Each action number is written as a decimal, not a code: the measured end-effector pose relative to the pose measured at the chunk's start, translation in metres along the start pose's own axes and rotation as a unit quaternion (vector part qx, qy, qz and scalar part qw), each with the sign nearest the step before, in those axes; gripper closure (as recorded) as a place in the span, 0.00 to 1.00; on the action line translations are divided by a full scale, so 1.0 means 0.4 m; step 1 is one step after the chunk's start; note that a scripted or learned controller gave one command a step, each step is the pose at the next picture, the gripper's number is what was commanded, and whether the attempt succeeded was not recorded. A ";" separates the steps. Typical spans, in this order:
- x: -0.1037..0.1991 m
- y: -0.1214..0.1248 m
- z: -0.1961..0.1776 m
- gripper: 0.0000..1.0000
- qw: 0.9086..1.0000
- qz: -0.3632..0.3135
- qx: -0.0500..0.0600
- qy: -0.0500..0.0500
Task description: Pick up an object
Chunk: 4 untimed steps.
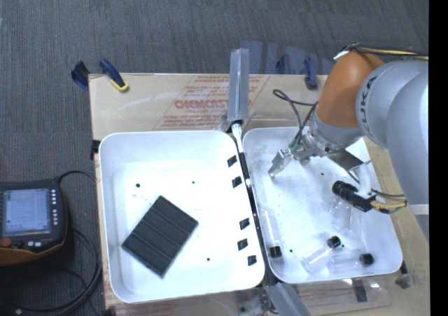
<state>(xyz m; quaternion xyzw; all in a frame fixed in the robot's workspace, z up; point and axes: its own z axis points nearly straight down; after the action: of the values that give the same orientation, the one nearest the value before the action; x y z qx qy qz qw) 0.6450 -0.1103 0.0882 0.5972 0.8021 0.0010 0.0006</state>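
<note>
Grey carpet surrounds the bench (pixel 147 101), whose left bin (pixel 140 160) holds a stiff, flat ribbed panel (pixel 161 235), likely awkward to pinch, while at the right bin (pixel 301 202) the end effector (pixel 280 164), its opening impossible to judge, sits apart from clear vials (pixel 318 257), likely light and slippery, best gripped mid-body.

Left bin (pixel 161 167): just beside the right bin, on the board.
Right bin (pixel 308 202): to the right of the left bin.
Panel (pixel 160 235): flat in the left bin, towards its front left, lying slantwise.
Tubes (pixel 318 257): in the right bin, along its front; one lies by its left wall.
Gripper (pixel 280 162): over the right bin's back left, well apart from the tubes.
Controller (pixel 28 220): left of the bench, beside the left bin.
Clamp (pixel 112 76): on the board's back left edge, behind the left bin.
</note>
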 end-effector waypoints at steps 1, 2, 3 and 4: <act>0.001 0.002 -0.023 1.00 1.000 -0.001 0.000 0.000; 0.002 0.002 -0.023 0.00 1.000 -0.001 0.000 0.000; 0.002 0.004 -0.047 1.00 1.000 -0.002 -0.001 0.000; 0.002 0.004 -0.047 0.00 1.000 -0.002 -0.001 0.000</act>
<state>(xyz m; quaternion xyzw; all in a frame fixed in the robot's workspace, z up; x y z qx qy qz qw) 0.6462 -0.1091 0.1069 0.5957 0.8032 0.0018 0.0009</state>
